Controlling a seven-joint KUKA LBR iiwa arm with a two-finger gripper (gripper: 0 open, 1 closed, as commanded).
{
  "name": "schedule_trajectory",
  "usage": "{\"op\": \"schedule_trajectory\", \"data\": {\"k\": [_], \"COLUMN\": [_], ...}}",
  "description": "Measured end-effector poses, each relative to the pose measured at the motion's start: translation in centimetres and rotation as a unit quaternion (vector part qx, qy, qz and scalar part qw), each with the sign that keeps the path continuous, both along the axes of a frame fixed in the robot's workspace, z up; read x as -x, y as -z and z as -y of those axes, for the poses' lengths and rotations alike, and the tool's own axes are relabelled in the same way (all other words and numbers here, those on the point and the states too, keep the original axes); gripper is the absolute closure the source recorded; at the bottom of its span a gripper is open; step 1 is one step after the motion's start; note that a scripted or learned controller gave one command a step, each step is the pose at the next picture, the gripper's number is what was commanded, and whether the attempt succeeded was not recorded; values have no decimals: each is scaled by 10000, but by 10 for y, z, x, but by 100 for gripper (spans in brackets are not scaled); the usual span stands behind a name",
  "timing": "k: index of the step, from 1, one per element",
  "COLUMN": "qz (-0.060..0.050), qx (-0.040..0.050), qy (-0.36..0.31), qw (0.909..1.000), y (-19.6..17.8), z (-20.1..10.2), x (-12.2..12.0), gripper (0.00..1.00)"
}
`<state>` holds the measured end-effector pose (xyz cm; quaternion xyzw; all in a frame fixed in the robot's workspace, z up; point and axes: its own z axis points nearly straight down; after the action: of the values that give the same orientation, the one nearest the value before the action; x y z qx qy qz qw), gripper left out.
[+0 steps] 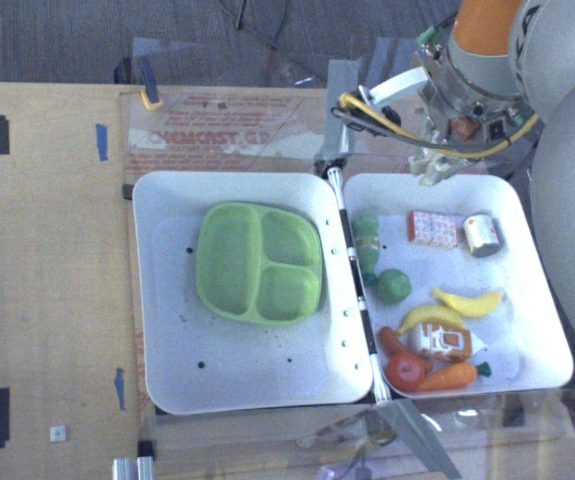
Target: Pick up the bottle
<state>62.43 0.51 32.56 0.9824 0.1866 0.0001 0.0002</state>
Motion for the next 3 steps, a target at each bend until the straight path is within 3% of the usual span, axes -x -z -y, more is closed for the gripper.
{"op": "schedule_trajectory", "data": {"k": [1, 2, 3], "qz": [5, -26, -29], "qx": [-5, -9, -20], "qy": [874, 545, -970], "qw": [9962, 9985, 9953], "y": [-6, 93, 119], "z": [52, 107, 128], "x": [0, 84, 119], "gripper": [100, 100, 100]}}
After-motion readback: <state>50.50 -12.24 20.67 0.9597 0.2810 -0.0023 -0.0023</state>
